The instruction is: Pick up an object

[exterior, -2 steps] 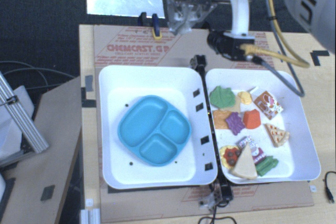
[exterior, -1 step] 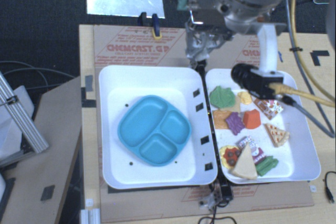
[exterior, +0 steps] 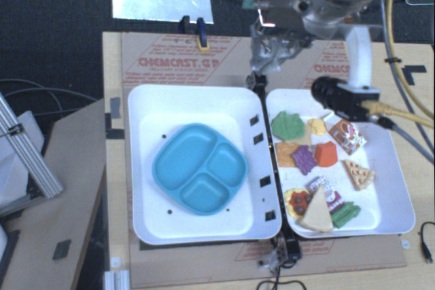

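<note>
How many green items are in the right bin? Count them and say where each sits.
2: a green leafy piece at the bin's far left, and a green pod-like piece by the near edge. Others may lie hidden.

the gripper (exterior: 266,59) hangs above the far rim where the two bins meet. the left bin (exterior: 146,214) holds a blue divided plate (exterior: 199,168); the right bin (exterior: 394,193) holds toy food (a green leaf (exterior: 287,125), a sandwich wedge (exterior: 317,213)).

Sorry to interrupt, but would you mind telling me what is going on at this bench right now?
A robot arm is set to pick up an object. Its gripper hangs above the far end of the divider between the two bins, with nothing seen in it. The left bin holds a blue tray; the right bin holds a scatter of toy food, all lying loose. No pick has happened yet.
</note>
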Robot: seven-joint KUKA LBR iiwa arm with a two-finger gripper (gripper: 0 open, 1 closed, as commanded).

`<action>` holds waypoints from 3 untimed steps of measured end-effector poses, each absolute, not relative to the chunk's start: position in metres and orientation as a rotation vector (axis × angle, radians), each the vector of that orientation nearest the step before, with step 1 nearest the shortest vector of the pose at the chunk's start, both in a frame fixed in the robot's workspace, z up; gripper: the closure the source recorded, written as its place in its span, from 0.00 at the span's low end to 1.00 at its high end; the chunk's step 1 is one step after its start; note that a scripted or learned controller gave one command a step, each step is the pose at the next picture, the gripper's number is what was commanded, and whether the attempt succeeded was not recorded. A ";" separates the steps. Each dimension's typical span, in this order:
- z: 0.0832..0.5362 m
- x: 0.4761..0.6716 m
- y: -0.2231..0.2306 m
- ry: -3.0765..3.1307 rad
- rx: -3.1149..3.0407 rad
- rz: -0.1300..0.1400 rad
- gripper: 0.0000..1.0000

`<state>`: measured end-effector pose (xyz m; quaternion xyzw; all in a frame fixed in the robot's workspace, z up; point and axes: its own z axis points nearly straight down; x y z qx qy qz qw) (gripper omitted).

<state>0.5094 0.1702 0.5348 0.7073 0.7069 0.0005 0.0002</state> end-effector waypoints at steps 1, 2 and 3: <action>0.413 0.528 0.238 2.235 2.216 -0.016 1.00; 0.543 0.509 0.234 2.225 2.212 0.023 1.00; 0.533 0.584 0.233 2.219 2.222 0.001 1.00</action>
